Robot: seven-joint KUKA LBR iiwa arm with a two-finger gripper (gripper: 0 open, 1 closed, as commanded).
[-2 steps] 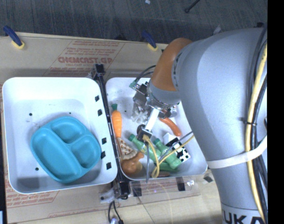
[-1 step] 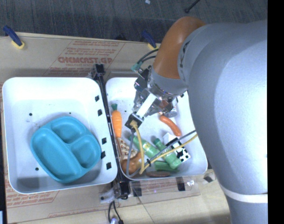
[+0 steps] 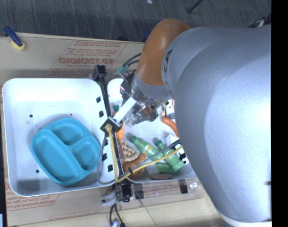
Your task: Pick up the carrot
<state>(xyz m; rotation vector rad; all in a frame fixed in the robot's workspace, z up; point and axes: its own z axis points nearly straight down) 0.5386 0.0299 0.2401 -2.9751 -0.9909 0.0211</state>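
Orange, the carrot [image 3: 169,124] lay in the right bin [image 3: 114,86] at frame centre-right, half under the arm — just right of the jaws, released or clenched I couldn't tell. Best: shift right, straddle it crosswise — clear of the green bottles [image 3: 145,147].

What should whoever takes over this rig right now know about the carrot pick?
Gripper: low over the right bin, near its left side; no carrot seen in it.
Carrot: orange piece lying in the right bin, just right of the gripper, partly hidden by the arm.
Nearby: green bottles. The blue tray sits in the left bin.
Done: no pick visible.
Left: grasp and lift the carrot.
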